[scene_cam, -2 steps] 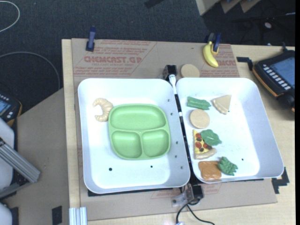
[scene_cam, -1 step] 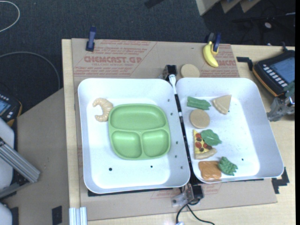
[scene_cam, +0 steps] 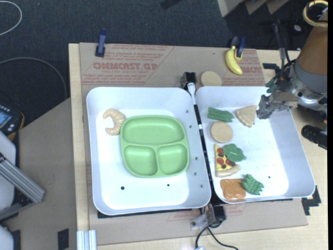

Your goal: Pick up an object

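- Tan wedge (scene_cam: 246, 115), prob. the pick target: lies in right bin (scene_cam: 291, 155), near its far edge, just right of a green strip (scene_cam: 220, 114).
- Tool (scene_cam: 264, 110) sits low at the wedge's right side, touching or nearly so; can't tell if it's spread or pressed together, and the wedge isn't seen pinched in it.
- Arm (scene_cam: 312, 69) comes in from counter's right edge, orange band above wrist.
- Rest of right bin: round tan cookie (scene_cam: 222, 133) below the strip; pizza slice (scene_cam: 225, 162) w/ a green leaf (scene_cam: 234, 152) on it, along left wall; orange block (scene_cam: 232, 189) and a green leafy piece (scene_cam: 253, 184) at near edge.
- Left bin (scene_cam: 99, 139): green 3-section plate (scene_cam: 154, 145) in middle, croissant (scene_cam: 114, 121) touching its far-left corner.
- Counter (scene_cam: 83, 66) far edge: banana (scene_cam: 233, 61) and a tan disc (scene_cam: 210, 79), both outside the bins.
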Robot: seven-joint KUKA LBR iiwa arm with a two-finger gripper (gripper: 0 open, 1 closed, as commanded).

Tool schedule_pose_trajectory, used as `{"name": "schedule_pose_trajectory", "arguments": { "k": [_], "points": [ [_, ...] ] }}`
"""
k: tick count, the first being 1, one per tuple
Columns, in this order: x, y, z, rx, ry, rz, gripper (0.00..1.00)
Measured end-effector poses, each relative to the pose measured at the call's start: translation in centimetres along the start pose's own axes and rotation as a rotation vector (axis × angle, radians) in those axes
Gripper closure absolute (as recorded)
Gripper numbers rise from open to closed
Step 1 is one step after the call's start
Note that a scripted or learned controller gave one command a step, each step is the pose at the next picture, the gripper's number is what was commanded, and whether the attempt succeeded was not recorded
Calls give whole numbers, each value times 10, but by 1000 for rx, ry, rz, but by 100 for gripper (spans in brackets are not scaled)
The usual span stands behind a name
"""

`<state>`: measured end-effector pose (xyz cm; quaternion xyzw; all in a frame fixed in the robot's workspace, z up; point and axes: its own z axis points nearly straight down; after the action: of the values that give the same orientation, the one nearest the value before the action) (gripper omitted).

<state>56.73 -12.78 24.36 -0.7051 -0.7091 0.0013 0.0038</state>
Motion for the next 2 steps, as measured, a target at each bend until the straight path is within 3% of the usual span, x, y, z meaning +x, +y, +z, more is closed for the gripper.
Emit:
{"name": "schedule_pose_trajectory", "arguments": {
  "k": [1, 2],
  "points": [
    [47, -58, 64, 4, 1, 4, 100],
    [149, -76, 60, -2, 3, -5, 100]
  ]
}}
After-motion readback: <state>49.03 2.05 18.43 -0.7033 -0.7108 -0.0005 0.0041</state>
